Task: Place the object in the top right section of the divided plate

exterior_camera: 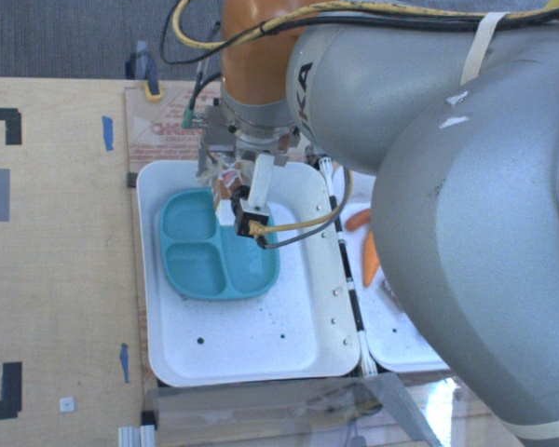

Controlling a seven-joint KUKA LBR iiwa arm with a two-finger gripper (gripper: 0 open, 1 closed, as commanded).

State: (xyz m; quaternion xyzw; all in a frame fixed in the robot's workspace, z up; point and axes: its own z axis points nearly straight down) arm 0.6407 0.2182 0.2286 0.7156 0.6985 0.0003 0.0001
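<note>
Divided plate lies in left bin; claw state unclear.

Two white bins are set side by side on a bench. Blue tape and black marks are seen on the bench. Orange items, perhaps carrots, lie in the right bin.

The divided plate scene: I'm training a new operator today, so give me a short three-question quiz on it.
1. True or false: the teal divided plate lies in the left white bin.
2. What hangs over the plate's upper right part? A) the end effector B) a cup C) a sponge
3. What colour are the objects in the right bin?

Key: 1 true; 2 A; 3 orange.
</note>
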